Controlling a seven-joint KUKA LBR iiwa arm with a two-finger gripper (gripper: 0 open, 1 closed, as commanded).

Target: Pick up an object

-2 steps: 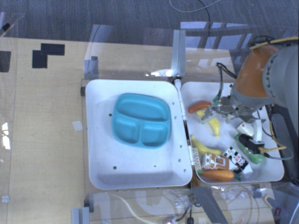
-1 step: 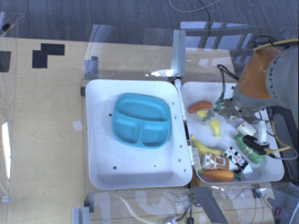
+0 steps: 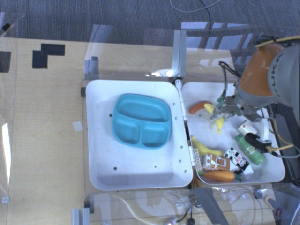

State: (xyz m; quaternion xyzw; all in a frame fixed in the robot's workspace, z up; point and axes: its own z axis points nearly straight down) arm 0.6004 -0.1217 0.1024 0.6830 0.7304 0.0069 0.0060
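Two shallow white bins sit side by side on the bench. The left bin [image 3: 101,125] carries one thing, a blue divided plate [image 3: 140,120] with three compartments. The right bin [image 3: 276,170] carries the small objects: one orange sausage-shaped toy [image 3: 198,107] near its upper left, one orange carrot-like piece [image 3: 218,176] at the front edge, one long yellow piece [image 3: 206,148] (maybe a banana), one green bottle [image 3: 251,151] lying on its side, one small brown carton [image 3: 215,162] and one black-and-white box [image 3: 238,159]. Printing on the carton and the box is too small to read. The gripper [image 3: 224,108] is low in the back part of the right bin, and a small yellow object [image 3: 218,123] is just below its tip; whether the tip is spread or pinching, I cannot tell.
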